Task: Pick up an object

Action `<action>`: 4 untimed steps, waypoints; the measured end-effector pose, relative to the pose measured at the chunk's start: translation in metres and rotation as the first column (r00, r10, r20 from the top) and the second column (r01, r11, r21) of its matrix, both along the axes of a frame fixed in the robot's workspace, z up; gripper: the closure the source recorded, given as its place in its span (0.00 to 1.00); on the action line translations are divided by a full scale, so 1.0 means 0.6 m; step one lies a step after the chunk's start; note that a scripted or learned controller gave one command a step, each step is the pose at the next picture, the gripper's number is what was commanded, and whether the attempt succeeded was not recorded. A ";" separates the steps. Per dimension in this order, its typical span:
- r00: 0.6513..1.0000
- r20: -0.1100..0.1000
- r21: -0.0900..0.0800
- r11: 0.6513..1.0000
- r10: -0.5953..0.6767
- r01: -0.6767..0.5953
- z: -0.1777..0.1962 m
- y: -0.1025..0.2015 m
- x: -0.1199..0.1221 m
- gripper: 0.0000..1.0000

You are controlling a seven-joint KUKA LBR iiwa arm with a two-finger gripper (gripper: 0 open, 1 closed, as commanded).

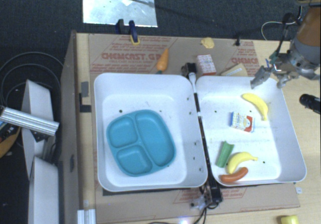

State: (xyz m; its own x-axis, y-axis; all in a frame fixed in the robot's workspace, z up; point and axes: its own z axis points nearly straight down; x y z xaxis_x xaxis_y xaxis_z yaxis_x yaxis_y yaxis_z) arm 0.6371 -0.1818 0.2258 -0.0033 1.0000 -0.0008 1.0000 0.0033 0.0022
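Dark carpet lies behind the worktop [125, 49], which is covered with brown cardboard and carries 2 shallow white bins side by side; the left bin [108, 92] holds a blue divided tray [141, 141] with 3 compartments; the right bin [286, 132] holds several small things. Near its upper right part lies a yellow banana [256, 104]; just below it, apart from it, lies a small white carton [242, 121] with red and blue print; lower, a green piece [224, 153] stands at a slant, just beside a second banana [240, 160]; a red sausage-shaped thing [233, 175] lies under that banana, touching or almost touching it, near the front wall. On the cardboard behind the bins lie an orange carrot [162, 60] and a small pinkish box [205, 64].

The arm comes from the right; its hand [270, 78] hangs over the upper right corner of the right bin, above and to the right of the first banana; the 2 fingers are spread apart with a clear gap, and nothing is between them.
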 end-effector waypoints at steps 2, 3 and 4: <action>1.000 -0.006 0.001 1.000 -0.002 0.002 -0.242 -0.040 0.022 0.00; 1.000 -0.006 0.000 1.000 0.001 -0.001 -0.218 -0.041 0.024 1.00; 1.000 0.006 0.003 1.000 0.009 -0.009 -0.106 0.118 0.007 1.00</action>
